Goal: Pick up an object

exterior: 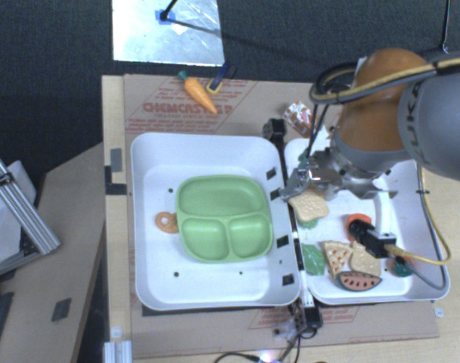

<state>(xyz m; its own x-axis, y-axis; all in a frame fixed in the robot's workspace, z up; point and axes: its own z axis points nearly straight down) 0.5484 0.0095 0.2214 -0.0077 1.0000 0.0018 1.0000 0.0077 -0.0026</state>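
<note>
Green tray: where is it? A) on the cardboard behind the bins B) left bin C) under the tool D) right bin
B: the green tray lies in the left bin, with a small pretzel beside it; the toy foods and the tool are over the right bin.

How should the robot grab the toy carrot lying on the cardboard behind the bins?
Grip the carrot across its orange middle, with the end effector coming straight down from above. It lies flat on the cardboard sheet, slanting from its green top at upper left to its tip at lower right, so the fingers should probably close across that slant, where the body looks thick enough to hold.
</note>
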